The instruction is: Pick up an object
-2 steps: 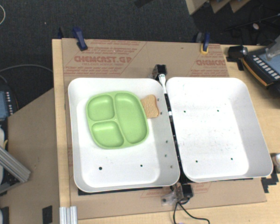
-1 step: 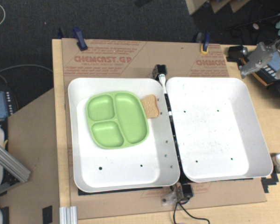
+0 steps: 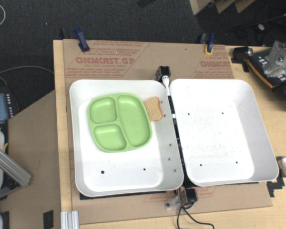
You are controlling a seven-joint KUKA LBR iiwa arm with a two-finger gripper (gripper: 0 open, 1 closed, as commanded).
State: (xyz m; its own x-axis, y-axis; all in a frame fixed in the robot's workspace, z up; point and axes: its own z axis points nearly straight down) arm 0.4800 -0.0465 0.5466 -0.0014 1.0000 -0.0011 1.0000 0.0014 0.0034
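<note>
Two shallow white bins sit side by side on the counter (image 3: 109, 56). In the left bin (image 3: 119, 175) lies a light green plate (image 3: 119, 123) with three compartments, rounded and glossy. Touching its upper right edge is a small tan, toast-like piece (image 3: 154, 109). The right bin (image 3: 219, 132) has faint specks.

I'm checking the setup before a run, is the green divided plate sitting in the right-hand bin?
No, the green divided plate lies in the left bin, with a small tan piece at its edge.
</note>
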